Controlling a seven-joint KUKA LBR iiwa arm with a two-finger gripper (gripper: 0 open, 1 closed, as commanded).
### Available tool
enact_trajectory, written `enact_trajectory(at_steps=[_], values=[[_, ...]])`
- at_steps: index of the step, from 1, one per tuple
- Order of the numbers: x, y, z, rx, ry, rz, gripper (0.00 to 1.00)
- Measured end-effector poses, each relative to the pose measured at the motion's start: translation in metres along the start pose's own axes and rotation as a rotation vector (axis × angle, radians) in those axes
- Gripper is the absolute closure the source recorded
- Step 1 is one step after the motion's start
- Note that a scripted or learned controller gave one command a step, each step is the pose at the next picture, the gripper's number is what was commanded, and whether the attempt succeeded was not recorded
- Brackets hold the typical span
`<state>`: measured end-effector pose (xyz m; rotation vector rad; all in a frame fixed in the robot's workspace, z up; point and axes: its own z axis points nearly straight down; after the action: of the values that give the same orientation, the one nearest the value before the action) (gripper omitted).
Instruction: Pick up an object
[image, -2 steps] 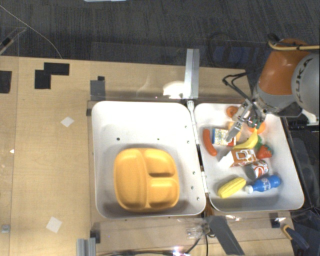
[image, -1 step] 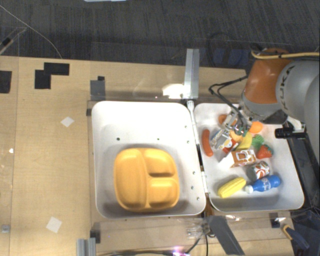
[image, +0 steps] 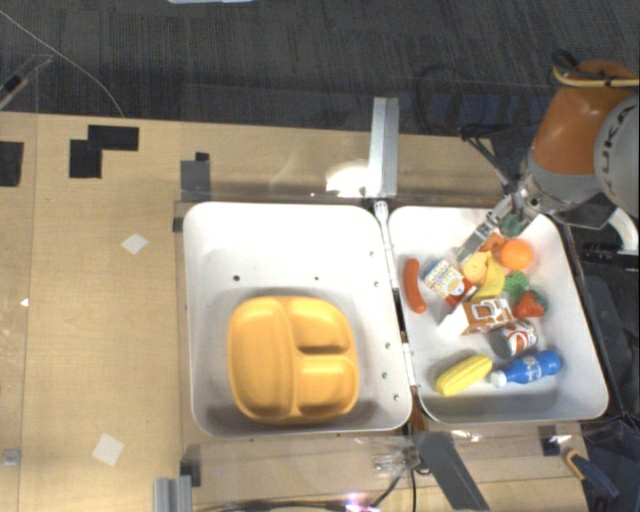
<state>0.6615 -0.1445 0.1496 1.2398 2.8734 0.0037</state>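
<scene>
Step in hand: approach. The arm (image: 585, 130) reaches in over the far corner of the right bin (image: 580, 400), and the gripper (image: 497, 236) sits low at the far edge of the toy pile, just beside the orange (image: 517, 255). Nothing can be seen between its fingers, so no object is judged held. Whether the hand is wide or narrow I cannot tell; the tip is small and merges with the clutter beneath it.

Likely target: the orange, or the yellow piece (image: 478, 268) touching it on the side towards the tray (image: 293, 355). Which of the two the tip is aimed at cannot be settled.

Condition of the orange: round, bright, smooth-looking, and resting against its neighbours. Judged prone to roll or slip from a two-finger pinch unless taken across its middle.

Other contents, placed from the orange: a red sausage (image: 413, 285) well apart, towards the tray; a small carton (image: 441, 279) between sausage and yellow piece; a strawberry (image: 528, 302) just nearer the camera; a brown box (image: 486, 315) beside that; a corn cob (image: 463, 375) and a blue bottle (image: 528, 369) at the near end.

The left bin (image: 260, 230) bears the yellow tray.

Next move calls for: a short descent centred on one item, closing, then a straight lift. Risk: crowded pieces may be nudged or the grip may close on two at once.
</scene>
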Motion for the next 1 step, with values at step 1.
enact_trajectory(at_steps=[1], values=[[0.0405, 0.0202, 0.0506, 0.003, 0.007, 0.157, 0.0]])
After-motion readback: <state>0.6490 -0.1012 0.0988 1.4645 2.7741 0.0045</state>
